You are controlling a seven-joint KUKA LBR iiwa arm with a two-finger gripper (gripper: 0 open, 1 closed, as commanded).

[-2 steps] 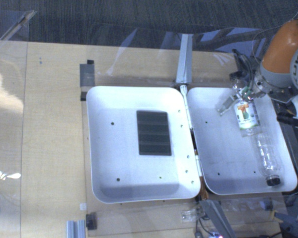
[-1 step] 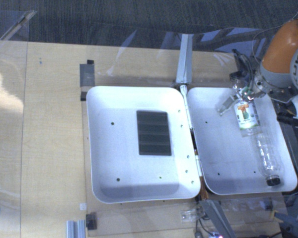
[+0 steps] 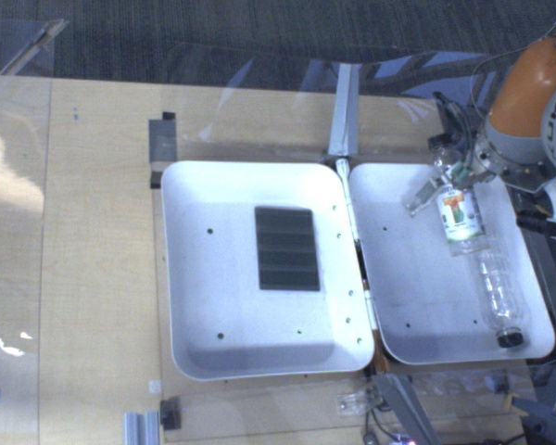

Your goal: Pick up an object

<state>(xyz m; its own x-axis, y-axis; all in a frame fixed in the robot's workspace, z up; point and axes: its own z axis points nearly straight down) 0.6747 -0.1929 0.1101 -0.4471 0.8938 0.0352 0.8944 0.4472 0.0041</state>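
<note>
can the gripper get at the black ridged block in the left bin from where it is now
Probably yes. The black ridged block lies alone in the middle of the left bin with nothing over it. The gripper hangs over the right bin, near a clear bottle, so it must cross the divider first.

Pretty evenly lit overall, bright but not harsh. The 2 white bins, left bin (image 3: pixel 195 276) and right bin (image 3: pixel 398 276), come out almost blown out, with a soft grey shadow pooled along the left bin's near wall. There's a washed-out glare patch on the wooden bench (image 3: pixel 74 248) at far left, plus faint streaky reflections like from a clear sheet. Focus is a bit soft everywhere, and the clear bottle (image 3: pixel 499 295) nearly melts into the white.
</note>
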